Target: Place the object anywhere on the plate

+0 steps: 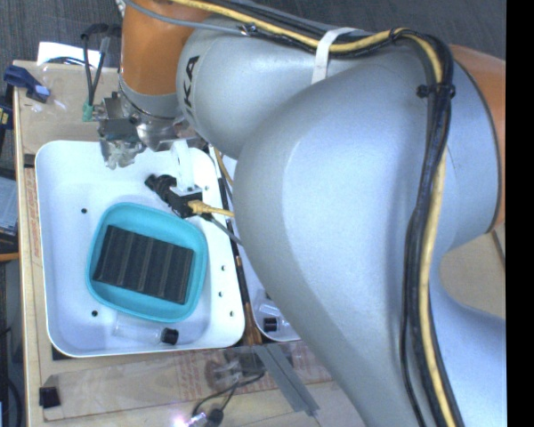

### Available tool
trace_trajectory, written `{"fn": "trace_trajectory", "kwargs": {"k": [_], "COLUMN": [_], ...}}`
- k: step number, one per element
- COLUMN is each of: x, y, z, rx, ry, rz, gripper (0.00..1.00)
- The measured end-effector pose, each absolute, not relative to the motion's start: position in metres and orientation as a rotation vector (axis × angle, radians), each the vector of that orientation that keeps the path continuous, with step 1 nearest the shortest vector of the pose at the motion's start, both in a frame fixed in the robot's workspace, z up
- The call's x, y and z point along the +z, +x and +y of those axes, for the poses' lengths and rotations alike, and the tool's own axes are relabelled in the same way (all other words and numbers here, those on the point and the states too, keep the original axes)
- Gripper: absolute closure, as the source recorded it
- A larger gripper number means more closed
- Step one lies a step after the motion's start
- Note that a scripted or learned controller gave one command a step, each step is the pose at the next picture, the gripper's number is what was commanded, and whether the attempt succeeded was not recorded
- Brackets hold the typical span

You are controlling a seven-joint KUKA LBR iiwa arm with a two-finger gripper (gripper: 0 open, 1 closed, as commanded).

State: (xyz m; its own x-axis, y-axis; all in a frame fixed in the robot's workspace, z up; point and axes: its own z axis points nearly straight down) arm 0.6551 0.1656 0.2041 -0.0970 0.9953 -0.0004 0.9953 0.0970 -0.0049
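Observation:
A light blue plate with rounded corners lies in the left white bin, at its middle. A dark grey ridged slab covers most of the plate's inside. A small black block sits on the bin floor just below the plate, near the bin's front wall. My gripper hangs over the bin's far left corner, above and apart from the plate, with nothing visibly in it.
The big grey arm covers the right bin and most of the view's right side. Only a sliver of the right bin shows. Cables and tools lie on the bench at the far left.

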Motion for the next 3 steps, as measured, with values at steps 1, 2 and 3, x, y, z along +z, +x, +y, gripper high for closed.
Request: {"fn": "trace_trajectory", "kwargs": {"k": [1,2,3], "x": [0.168,0.191,0.191], "y": [0.573,0.636,0.636], "z": [0.209,0.178,0.178], "rx": [0.009,0.003,0.003], "ry": [-2.249,-2.236,-2.235], "rz": [-2.19,-2.205,-2.206], "gripper": [1.0,1.0,0.0]}}
